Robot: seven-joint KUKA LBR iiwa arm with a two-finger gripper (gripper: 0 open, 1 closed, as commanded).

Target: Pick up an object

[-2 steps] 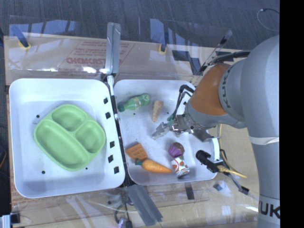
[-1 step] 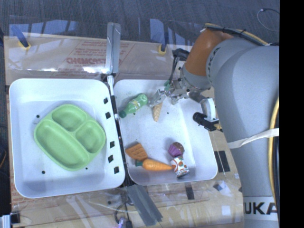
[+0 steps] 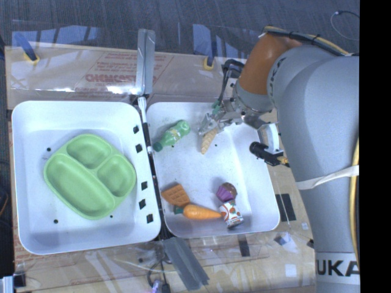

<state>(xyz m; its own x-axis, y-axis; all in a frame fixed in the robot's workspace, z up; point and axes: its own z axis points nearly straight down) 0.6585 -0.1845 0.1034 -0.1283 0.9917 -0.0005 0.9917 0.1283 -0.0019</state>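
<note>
The tool (image 3: 211, 124) hovers just above the corn cob (image 3: 208, 141); whether it grips anything, I cannot tell. The green bottle (image 3: 171, 134), left of the cob, could get bumped if the tool descends off-centre.

Bright, even overhead light; pic a bit soft.
White bins (image 3: 36, 237) near blown out w/ faint soft shadows inside walls; glare streaks on clear sheet (image 3: 91, 78) behind bins; floor beyond is dimmer, grainy.

Pale yellow corn cob (image 3: 208, 141), tilted, upper right bin, beside green bottle (image 3: 171, 134)
</note>
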